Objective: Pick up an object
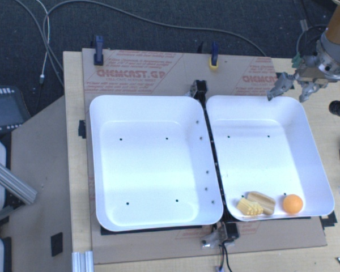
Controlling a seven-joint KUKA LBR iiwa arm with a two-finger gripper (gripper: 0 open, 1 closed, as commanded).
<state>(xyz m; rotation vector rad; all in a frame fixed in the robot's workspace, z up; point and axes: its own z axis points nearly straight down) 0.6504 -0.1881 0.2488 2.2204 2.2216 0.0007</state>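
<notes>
Around the orange ball (293,204), room lies open behind and above; the bin's near wall (283,216) and the yellow piece (250,207) beside it crowd it.

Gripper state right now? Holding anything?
Gripper: open, nothing between its fingers, above the far right rim of the right bin. Orange ball lies at the bin's near edge.
</notes>
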